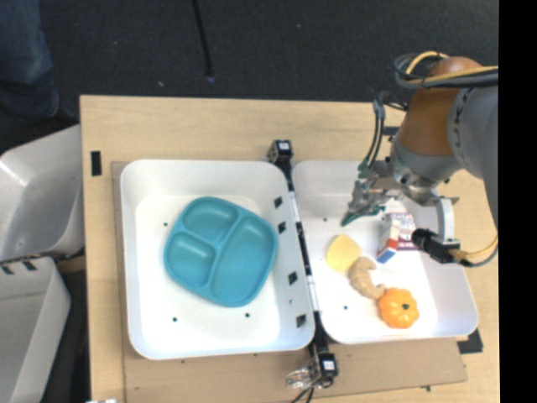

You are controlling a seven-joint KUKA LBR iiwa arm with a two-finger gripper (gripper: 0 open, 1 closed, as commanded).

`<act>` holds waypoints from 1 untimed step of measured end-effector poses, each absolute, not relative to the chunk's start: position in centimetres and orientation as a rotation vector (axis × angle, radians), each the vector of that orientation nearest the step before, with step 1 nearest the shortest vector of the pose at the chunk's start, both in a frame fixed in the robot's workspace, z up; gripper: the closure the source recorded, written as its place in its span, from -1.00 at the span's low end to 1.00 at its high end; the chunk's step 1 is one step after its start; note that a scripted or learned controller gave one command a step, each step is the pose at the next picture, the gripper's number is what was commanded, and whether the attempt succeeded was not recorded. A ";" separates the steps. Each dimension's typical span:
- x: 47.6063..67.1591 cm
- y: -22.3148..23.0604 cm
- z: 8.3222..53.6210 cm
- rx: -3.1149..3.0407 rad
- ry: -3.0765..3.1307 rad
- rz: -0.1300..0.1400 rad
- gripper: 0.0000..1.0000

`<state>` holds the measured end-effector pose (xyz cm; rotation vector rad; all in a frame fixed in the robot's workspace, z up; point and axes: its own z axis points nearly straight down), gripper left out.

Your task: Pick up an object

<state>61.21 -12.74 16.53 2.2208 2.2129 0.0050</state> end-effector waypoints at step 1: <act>61.5 -12.7 20.9 2.216 2.220 0.004 1.00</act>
